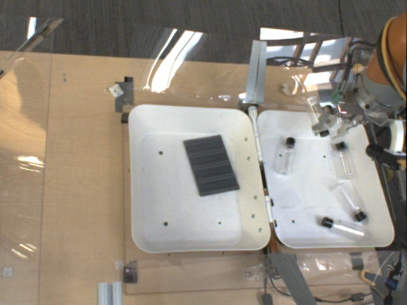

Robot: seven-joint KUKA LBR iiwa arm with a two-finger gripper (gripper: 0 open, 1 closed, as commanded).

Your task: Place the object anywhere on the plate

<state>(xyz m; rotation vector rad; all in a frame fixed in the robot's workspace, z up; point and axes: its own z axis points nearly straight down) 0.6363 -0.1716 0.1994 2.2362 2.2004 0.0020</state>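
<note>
Nearest the lens, along the bottom edge, a grey bracket [289, 281] and some cable ends sit on the pale wooden worktop [63, 170], just below the seam where the two white bins meet.

On the left, the left bin [146, 227] holds a dark grey ribbed rectangular plate [211, 165], lying flat and turned slightly off square, somewhat above the middle of the bin floor.

Beside it, the right bin [381, 237] holds several small clear vials with black caps. One vial [285, 154] lies near the bin's left wall, cap toward the far side. Another vial [344, 160] lies toward the right, cap also at the far end. A third vial [351, 204] lies slantwise lower right, cap at its near end, and a fourth vial [341, 225] lies close to the bin's near rim, cap to the left. None of them touches the plate; all are in the other bin, well apart from it.

At the upper right, the grey arm with its orange band [394, 49] reaches in, and the tool [322, 127] hangs over the far part of the right bin. Its fingers are too glary and small to judge, so I cannot tell whether it is wide, narrow or holding anything.

No writing, brand or label is legible anywhere.
</note>
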